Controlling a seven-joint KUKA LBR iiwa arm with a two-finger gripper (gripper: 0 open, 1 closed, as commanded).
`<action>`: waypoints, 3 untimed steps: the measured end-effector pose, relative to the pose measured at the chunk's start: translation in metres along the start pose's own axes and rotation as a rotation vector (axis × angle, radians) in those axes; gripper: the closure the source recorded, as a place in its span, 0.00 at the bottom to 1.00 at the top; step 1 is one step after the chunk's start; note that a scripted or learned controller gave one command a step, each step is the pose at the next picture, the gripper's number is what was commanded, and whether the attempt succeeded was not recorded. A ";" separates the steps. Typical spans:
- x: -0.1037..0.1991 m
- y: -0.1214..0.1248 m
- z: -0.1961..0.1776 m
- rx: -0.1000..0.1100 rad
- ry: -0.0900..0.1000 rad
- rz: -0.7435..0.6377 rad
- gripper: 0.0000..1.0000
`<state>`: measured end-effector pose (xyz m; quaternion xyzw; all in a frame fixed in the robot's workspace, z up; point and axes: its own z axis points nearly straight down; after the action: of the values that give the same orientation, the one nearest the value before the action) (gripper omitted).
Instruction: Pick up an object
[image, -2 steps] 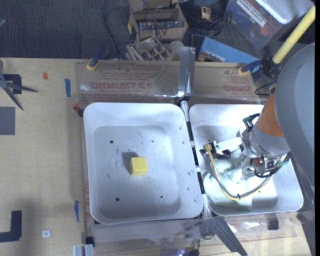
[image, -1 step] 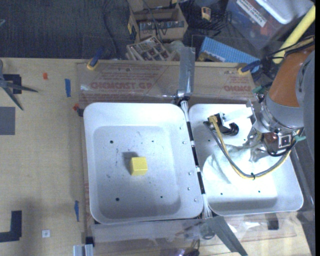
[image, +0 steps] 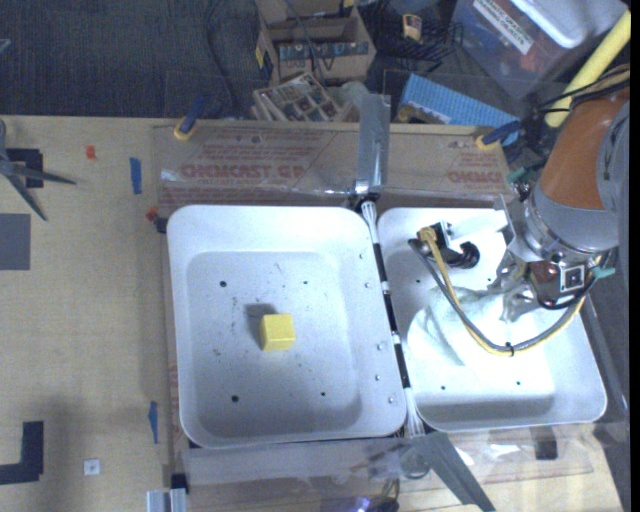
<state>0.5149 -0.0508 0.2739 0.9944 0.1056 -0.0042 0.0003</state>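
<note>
Sitting squarish, slightly rotated, yellow block (image: 278, 331) in left bin (image: 200, 240); hand (image: 517, 290) state unclear.

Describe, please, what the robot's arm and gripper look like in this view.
The arm is grey metal with a broad orange band above the wrist. A yellow cable loops from the wrist area across the right bin. The gripper is metallic with dark fittings; finer detail is blurred.

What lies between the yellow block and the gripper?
In the camera view, the yellow block and the gripper are separated by bare bin floor and the two bins' adjoining rims.
</note>
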 end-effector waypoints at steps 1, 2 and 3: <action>0.001 -0.001 -0.008 0.000 -0.004 -0.005 1.00; -0.038 0.008 -0.025 0.002 0.003 0.008 1.00; -0.050 0.062 0.075 0.003 0.003 0.015 1.00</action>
<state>0.4786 -0.1219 0.1997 0.9951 0.0983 -0.0029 -0.0013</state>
